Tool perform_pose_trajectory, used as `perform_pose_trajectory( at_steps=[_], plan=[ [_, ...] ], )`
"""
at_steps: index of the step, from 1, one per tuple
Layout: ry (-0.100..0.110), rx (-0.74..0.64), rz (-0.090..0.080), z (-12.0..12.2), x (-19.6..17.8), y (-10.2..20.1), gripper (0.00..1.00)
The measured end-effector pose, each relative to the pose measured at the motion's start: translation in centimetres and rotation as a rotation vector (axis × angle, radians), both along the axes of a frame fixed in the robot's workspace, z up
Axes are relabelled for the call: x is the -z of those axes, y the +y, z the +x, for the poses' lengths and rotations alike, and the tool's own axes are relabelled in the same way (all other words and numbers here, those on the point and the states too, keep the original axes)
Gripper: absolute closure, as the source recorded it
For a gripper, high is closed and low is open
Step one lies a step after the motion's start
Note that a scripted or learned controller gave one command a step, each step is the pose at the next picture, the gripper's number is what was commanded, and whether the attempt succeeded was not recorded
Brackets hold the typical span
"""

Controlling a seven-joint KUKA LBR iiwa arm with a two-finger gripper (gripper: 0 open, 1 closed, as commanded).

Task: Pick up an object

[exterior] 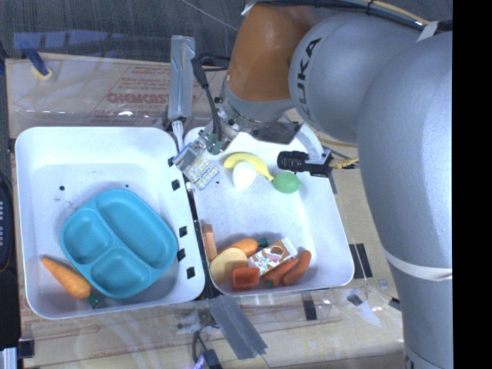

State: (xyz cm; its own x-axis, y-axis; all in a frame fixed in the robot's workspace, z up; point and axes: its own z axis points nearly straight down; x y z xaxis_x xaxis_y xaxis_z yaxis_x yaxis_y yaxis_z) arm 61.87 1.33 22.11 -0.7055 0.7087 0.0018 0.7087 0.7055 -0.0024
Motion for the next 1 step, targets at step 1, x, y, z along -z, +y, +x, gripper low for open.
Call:
perform_pose_trajectory(
  at_steps=[1],
  plan=[
    [0.002,0.061,0.000,0.37,2.87,3.14,1.00]
  ],
)
